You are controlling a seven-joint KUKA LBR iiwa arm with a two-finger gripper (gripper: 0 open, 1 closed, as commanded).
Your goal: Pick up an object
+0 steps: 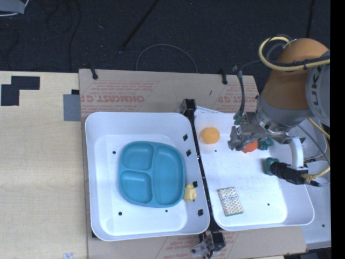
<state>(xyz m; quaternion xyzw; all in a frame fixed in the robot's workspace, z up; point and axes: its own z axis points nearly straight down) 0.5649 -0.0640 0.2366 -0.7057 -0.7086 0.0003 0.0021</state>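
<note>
Apparently, nothing is lifted yet: the gripper (241, 140) is lowered into the right bin (280, 212) beside the orange ball (211, 135), its grasp cannot be told, and picking remains.

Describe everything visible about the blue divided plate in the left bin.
The blue divided plate is a rounded-rectangle tray, plastic by the look of it, with three compartments: one large and two smaller. It lies flat, right side up, slightly rotated, on the floor of the left bin. A small yellow object sits against its lower right edge. Nothing lies in it.
</note>
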